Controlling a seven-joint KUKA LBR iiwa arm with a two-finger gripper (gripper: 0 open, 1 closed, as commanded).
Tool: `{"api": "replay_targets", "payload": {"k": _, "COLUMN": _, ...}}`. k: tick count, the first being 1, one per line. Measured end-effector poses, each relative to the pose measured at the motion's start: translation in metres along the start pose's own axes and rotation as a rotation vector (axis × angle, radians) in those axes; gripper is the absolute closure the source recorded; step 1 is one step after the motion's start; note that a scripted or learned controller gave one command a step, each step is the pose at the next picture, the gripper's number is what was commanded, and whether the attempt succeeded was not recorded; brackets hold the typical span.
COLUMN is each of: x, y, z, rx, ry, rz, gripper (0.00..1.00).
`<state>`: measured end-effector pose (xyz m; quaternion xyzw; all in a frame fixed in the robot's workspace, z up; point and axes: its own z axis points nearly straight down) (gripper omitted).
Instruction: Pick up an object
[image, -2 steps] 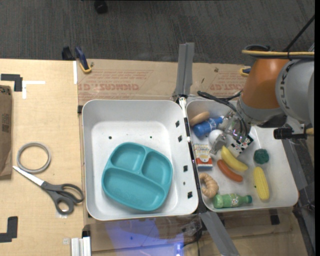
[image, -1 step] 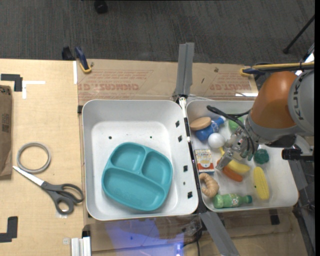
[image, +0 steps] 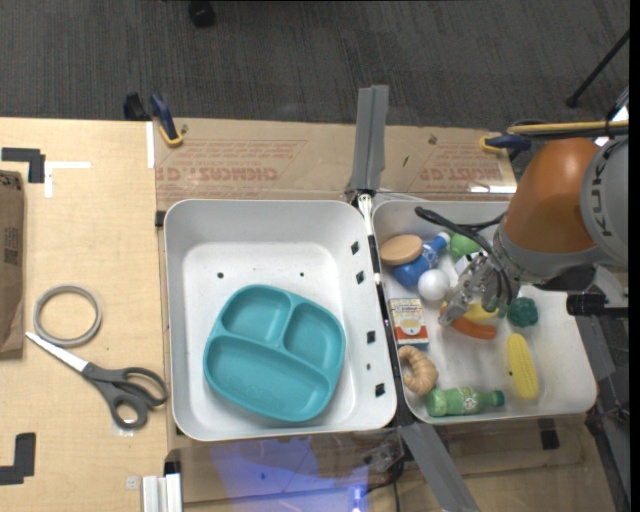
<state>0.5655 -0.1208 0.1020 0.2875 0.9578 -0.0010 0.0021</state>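
Cluttered right bin (image: 560, 400) on the counter — the hand (image: 478, 292), grip state unclear, hovers directly over an orange carrot (image: 470, 324).

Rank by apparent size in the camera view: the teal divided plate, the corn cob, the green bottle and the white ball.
1. Teal divided plate, by far the largest.
2. Green bottle and corn cob: they look about alike, too close to rank.
3. White ball, smallest.

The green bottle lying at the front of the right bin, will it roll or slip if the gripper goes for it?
The green bottle lies on its side, so its round body probably rolls under a nudge. It looks like smooth plastic, likely slippery. The pretzel beside its base may check rolling that way.
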Motion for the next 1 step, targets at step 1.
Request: {"api": "replay_targets", "payload": {"k": 1, "x": 0.0235, "y": 0.0632, "z": -0.12, "rx": -0.001, "ry": 0.002, "rz": 0.129, "gripper": 1.0}}
